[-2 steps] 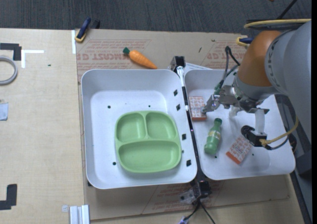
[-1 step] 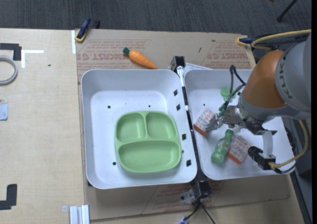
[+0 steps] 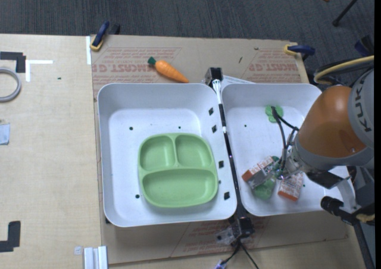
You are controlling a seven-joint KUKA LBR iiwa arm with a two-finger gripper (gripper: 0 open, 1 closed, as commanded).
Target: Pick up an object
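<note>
Divided plate (image 3: 177, 170) in left bin (image 3: 113, 143)

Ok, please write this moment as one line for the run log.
arm: over right bin | tool: low among small packets | grasp: not confirmed | left bin: green divided plate | carrot: outside bins

two white bins (image 3: 113, 160), one green divided plate (image 3: 177, 170), one toy carrot (image 3: 169, 70)

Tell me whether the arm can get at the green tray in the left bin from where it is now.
Probably yes. The tray lies flat and uncovered in the left bin, nothing on or over it. The arm hangs over the right bin, so it would have to cross the low walls between.
</note>
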